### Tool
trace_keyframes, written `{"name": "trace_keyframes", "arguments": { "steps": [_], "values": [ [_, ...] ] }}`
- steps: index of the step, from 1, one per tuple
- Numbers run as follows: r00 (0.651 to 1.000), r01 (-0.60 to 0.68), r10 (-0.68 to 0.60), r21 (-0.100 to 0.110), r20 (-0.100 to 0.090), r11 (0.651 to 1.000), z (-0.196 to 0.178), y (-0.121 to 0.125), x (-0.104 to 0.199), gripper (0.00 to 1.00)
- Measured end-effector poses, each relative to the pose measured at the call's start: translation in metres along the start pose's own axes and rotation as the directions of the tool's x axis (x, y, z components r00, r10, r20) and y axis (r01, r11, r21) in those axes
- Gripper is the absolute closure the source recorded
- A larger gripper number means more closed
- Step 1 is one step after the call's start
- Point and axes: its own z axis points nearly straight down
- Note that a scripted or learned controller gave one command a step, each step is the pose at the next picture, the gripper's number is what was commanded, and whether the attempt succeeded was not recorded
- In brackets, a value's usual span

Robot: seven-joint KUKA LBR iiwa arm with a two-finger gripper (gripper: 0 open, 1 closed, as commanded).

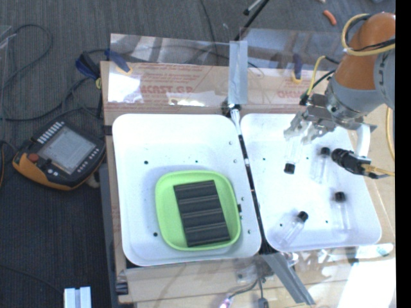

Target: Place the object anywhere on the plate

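Observation:
A green square plate [166,194] sits in the left bin [135,146], toward its front. A dark grey ribbed block [201,213] lies flat on the plate, covering most of its middle. My gripper [304,132] hangs over the far part of the right bin [270,133], well to the right of the plate. Its pale fingers [292,131] stand apart and open, with nothing between them.
Several clear vials with black caps lie scattered in the right bin, such as one [291,226] near the front and one [319,167] just below the gripper. A black cable connector [347,160] hangs off the wrist. A teach pendant [61,154] lies on the floor at left.

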Motion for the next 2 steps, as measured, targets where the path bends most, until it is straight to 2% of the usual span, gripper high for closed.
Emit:
{"name": "trace_keyframes", "arguments": {
  "steps": [1,2],
  "values": [
    [1.0,0.0,0.0,0.0,0.0,1.0,0.0,0.0,0.0,0.0],
    [0.998,-0.058,0.058,0.001,0.001,0.998,-0.036,-0.018,0.007,0.0]
  ]
}}
